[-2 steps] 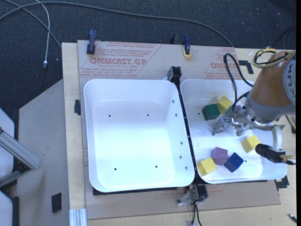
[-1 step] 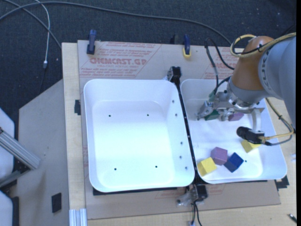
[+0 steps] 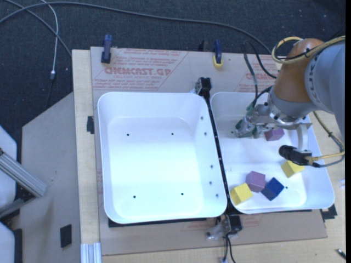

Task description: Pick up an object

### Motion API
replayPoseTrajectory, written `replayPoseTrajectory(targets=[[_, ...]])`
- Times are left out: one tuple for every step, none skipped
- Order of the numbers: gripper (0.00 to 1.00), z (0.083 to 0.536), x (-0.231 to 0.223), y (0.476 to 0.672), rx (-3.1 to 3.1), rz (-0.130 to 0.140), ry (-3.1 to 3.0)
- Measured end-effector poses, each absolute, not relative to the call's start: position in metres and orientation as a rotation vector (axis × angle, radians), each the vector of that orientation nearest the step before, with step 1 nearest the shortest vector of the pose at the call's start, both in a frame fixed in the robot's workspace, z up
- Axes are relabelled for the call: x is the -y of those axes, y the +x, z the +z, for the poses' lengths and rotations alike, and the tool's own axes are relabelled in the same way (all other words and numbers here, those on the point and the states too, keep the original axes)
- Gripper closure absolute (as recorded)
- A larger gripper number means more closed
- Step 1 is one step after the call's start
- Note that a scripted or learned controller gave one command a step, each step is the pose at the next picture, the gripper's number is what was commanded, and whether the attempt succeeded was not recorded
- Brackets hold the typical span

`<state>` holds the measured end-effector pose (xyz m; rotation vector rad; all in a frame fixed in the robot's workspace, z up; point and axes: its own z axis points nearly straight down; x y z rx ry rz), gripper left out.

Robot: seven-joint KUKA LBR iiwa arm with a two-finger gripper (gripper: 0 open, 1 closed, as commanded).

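My gripper [image 3: 248, 128] is low in the right bin [image 3: 323, 199], over its far left part. A mauve block [image 3: 274, 134] lies just to the gripper's right, close beside it. Toward the front of the same bin sit a purple block [image 3: 255, 178], a blue block [image 3: 272, 188] and a yellow block [image 3: 241, 194], bunched together. A second yellow block [image 3: 292, 168] rests further right, partly under a black cable fitting [image 3: 293, 154]. The grey arm with its orange band [image 3: 293, 73] comes in from the right and covers the bin's far right corner.
The left bin [image 3: 109, 106] stands beside the right one, and the two share a black divider edge [image 3: 215, 141]. Clamps [image 3: 107, 41] hold the backing board at the far side. Cables trail from the arm over the right bin's right rim.
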<state>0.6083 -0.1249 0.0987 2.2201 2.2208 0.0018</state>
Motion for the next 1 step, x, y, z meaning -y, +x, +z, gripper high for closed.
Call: replayPoseTrajectory(targets=[[1.00, 0.2021, 0.0481, 0.6099, -2.225, 0.014, 2.209]])
